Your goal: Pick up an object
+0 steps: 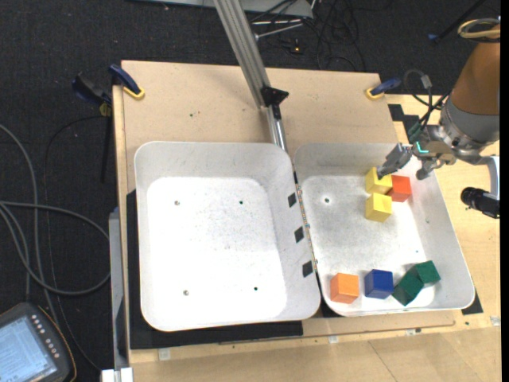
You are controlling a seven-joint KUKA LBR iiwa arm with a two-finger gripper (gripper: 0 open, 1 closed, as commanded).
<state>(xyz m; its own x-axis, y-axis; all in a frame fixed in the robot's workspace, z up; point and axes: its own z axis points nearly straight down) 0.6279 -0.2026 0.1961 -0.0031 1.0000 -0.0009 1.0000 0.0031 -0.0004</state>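
Observation:
The right bin (445, 237) holds several blocks. Two yellow blocks (378, 206) lie near its back, one (376, 179) just behind the other, with a red block (401, 187) beside them. My gripper (409, 166) hangs at the bin's back right, just above and behind the red block. Its fingers (393, 162) are spread open, and nothing sits between them. An orange block (343, 286), a blue block (379, 283) and two green blocks (427, 273) line the front edge of the bin.
The left bin (151, 237) sits beside the right one, with a black-tabbed seam between them. A metal pole (242, 46) slants across the back of the bench. Clamps sit at the bench's back corners (127, 82).

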